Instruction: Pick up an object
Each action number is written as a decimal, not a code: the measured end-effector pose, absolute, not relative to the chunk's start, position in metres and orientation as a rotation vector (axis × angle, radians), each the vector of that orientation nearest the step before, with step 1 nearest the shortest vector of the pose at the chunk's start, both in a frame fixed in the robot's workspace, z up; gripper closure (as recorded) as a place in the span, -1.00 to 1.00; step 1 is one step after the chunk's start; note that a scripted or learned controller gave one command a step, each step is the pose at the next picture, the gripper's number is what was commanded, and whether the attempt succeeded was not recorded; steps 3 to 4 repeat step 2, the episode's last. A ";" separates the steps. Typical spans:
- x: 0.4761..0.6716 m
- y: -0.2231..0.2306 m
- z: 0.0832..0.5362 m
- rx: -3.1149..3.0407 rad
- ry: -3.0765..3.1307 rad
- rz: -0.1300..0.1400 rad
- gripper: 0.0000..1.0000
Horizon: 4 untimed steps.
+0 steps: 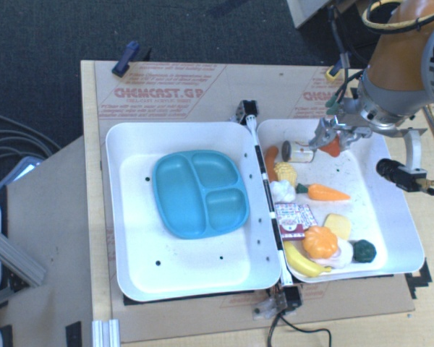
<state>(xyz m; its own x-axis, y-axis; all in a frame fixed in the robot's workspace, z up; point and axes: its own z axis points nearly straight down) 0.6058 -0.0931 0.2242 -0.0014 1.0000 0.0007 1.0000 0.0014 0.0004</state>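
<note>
We've got the gripper (325,137) hovering low over the right bin's (398,215) far end, can't tell its state, with a carrot (328,192), banana (304,262) and other toy food below it, while the left bin (130,223) holds a blue divided plate (200,192).

At the upper right of the frame I see my grey metal arm (390,96) with its rounded orange band (412,20), a yellow-and-black cable (380,9) looped beside it, and a silver two-finger gripper (324,137) below.
</note>
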 end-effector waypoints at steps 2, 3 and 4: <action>0.483 -0.001 0.281 -2.218 -2.219 0.003 1.00; 0.483 -0.001 0.281 -2.218 -2.219 0.003 1.00; 0.483 -0.001 0.281 -2.218 -2.219 0.003 1.00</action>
